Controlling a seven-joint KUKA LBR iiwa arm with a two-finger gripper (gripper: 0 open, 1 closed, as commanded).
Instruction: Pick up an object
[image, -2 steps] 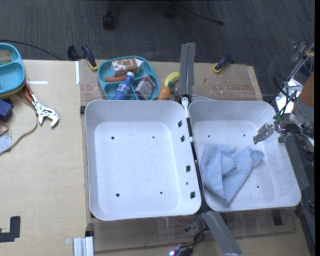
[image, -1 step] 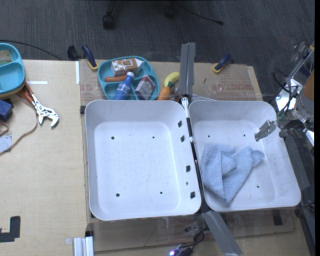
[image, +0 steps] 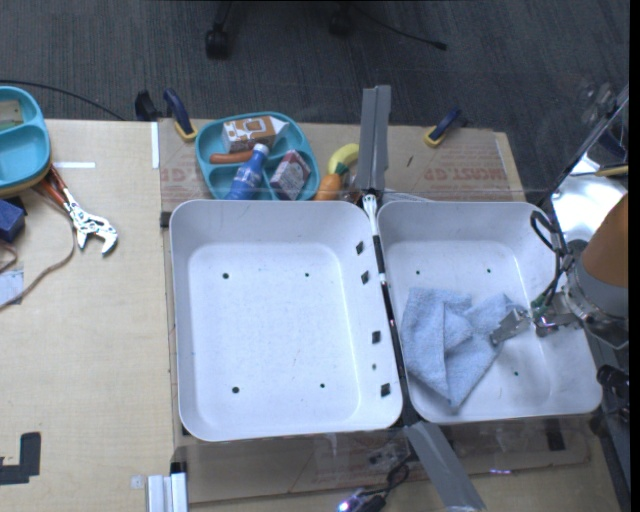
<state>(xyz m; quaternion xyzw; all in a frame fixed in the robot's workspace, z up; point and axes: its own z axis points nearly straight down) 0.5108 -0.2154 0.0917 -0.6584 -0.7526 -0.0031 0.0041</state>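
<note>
A crumpled light blue-grey cloth (image: 440, 340) lies in the right white bin (image: 470, 208), spreading from the bin's middle toward its front. My gripper (image: 510, 327) reaches in from the right and sits low at the cloth's right edge, touching or just over it. The grey arm with its orange band (image: 612, 250) stands over the bin's right rim. Nothing is lifted off the bin floor.
The left white bin (image: 270, 206) sits beside the right one, with a grey divider post (image: 374, 130) behind them. Behind the bins are a teal tray (image: 212, 150) of small items and a banana (image: 343, 160). A wrench (image: 90, 228) lies on the far-left bench.
</note>
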